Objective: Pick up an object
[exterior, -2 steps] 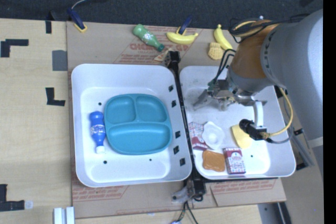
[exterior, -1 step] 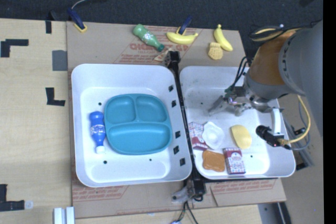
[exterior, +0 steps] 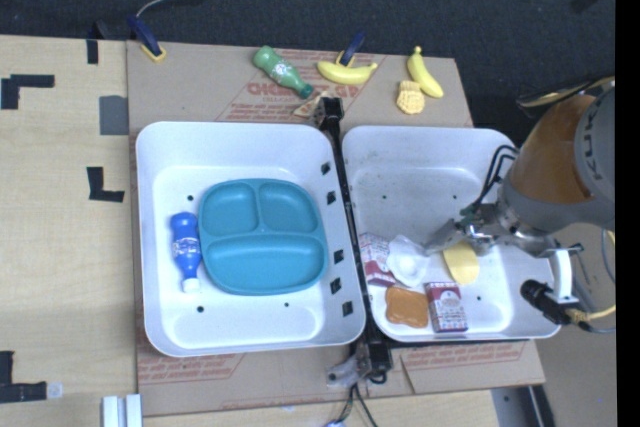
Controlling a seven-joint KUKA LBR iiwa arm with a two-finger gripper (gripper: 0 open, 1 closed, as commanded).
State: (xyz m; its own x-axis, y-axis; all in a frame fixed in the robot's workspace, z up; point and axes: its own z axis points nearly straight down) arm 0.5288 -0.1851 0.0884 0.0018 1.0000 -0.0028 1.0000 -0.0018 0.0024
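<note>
Low over the right bin [exterior: 440, 143], the arm reaches in from the right, its gripper [exterior: 452, 237] beside a yellow block [exterior: 461, 265]; whether anything sits between its tips, I cannot tell.

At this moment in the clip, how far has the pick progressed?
Done: the arm has reached into the right bin, with the gripper low beside the yellow block and white cup. In hand: nothing visibly held; the finger state is unclear. Left: grasping and lifting an object, as everything lies on the bin floor.
</note>
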